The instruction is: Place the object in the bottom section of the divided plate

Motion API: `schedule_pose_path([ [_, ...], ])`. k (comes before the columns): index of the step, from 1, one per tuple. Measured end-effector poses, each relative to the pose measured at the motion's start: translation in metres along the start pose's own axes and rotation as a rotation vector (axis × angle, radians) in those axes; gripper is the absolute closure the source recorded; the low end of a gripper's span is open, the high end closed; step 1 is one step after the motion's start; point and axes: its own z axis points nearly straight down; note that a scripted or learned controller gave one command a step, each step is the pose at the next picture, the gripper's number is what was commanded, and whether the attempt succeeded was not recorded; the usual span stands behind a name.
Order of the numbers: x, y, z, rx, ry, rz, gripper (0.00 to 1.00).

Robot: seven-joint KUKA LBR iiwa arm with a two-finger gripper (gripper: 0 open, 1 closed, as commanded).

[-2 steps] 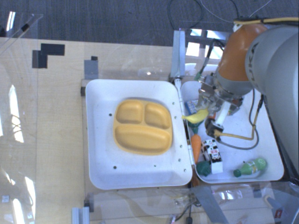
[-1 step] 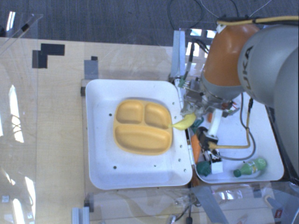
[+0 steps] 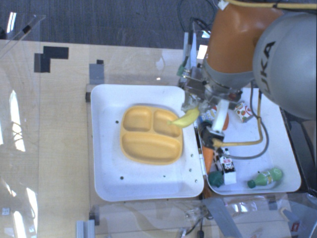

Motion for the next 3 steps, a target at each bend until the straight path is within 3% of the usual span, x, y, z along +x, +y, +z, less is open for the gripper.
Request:
schedule_pose_path([
  [1,-0.015,-0.027,-0.092,-0.002,0.0,-0.05,1.0],
  [2,-0.049,-0.039,0.016,0.005,-0.003,-0.121,1.0],
  [3,-0.023,-0.045,-0.045,0.0,0.0,-0.242,1.0],
])
